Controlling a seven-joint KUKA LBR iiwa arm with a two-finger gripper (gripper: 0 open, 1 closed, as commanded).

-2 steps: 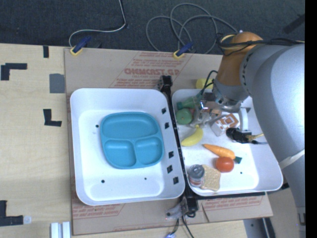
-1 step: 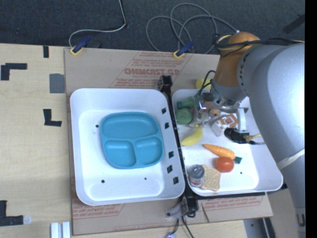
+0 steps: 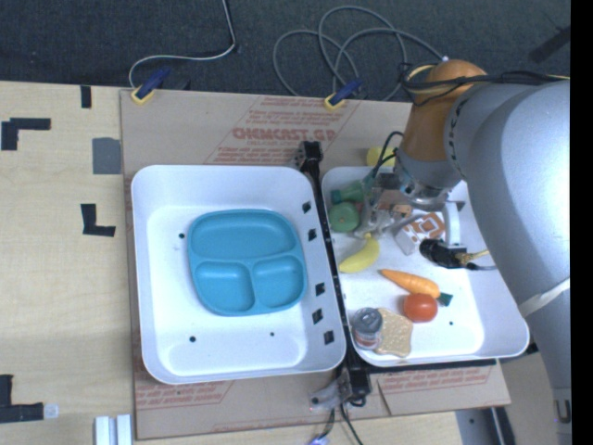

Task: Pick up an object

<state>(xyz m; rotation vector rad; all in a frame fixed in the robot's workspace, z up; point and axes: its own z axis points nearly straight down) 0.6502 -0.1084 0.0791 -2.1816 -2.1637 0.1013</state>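
Observation:
My gripper is low over the back part of the right bin, under the orange wrist band. It hangs just right of a green round toy and just above a yellow banana. Whether anything sits between its tips is hidden by the wrist. An orange carrot lies toward the middle of the bin, with a red tomato below it. A tan cracker-like piece and a small grey can rest at the front left corner.
The left bin holds a blue divided plate. A black divider runs between the two bins. The big grey arm covers the right bin's right side. Cables loop on the dark floor behind the bench.

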